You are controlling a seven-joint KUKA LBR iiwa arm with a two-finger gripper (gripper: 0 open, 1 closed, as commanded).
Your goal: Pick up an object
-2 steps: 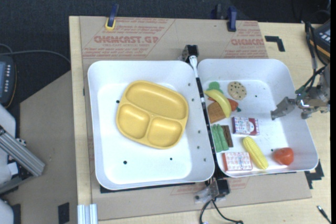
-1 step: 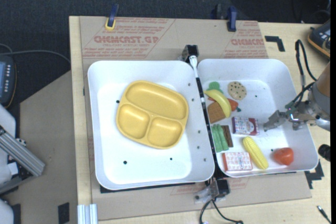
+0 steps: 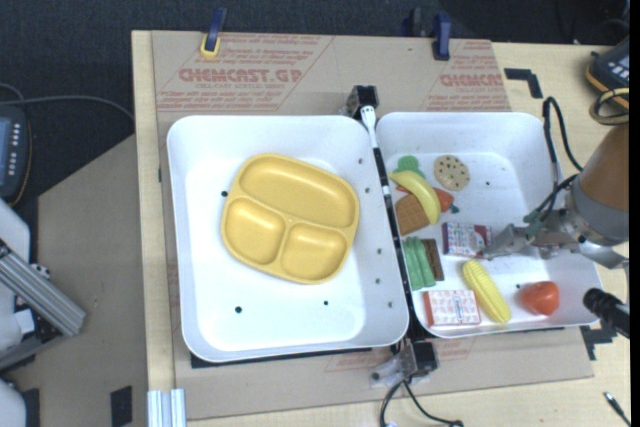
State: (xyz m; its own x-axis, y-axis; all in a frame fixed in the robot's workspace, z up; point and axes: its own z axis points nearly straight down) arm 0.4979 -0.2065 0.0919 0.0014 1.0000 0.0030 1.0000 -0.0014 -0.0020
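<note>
**Crowded bin, low approach: risk of a nudge instead of a pick**

The gripper (image 3: 506,241) hangs low in the right bin (image 3: 470,121), just above and to the right of the corn cob (image 3: 487,290). Its tip is close to the small red-and-white packet (image 3: 462,238), which lies directly above the corn. Whether it is open or closed cannot be told from this slant, and nothing can be seen held in it.

No object has been lifted, so the pick is probably still to come. The likeliest candidates are the packet and the corn.

- The packet lies flat, so a closing grip may slide over it or push it left of the corn towards the green bar (image 3: 415,260).
- The corn is rounded and could roll away, perhaps against the tomato (image 3: 540,297) just to its right.
- A flat carton (image 3: 452,307) touches the corn's lower left, so a slightly off descent could catch two things or jam on an edge.
</note>
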